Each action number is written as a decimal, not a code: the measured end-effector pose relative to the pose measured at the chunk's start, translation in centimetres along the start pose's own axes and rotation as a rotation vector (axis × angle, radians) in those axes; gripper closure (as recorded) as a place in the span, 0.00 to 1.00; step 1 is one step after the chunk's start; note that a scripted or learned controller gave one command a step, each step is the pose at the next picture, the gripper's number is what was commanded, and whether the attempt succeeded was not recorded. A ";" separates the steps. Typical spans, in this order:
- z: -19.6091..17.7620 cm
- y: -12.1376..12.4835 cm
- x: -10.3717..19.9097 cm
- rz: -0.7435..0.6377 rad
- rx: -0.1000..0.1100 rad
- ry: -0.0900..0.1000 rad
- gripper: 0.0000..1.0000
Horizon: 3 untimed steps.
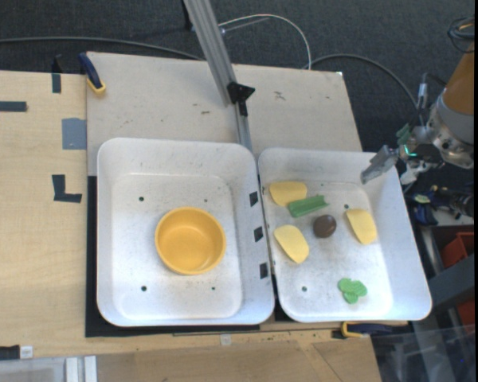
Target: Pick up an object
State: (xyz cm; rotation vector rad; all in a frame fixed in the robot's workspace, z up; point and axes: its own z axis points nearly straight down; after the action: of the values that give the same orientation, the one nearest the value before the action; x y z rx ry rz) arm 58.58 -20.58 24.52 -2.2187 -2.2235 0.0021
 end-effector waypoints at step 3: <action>15.2 -0.6 1.5 0.000 -0.014 -0.006 0.00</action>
State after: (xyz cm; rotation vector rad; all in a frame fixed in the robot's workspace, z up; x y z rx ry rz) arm 57.97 -19.07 9.30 -2.2282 -2.2338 -0.0063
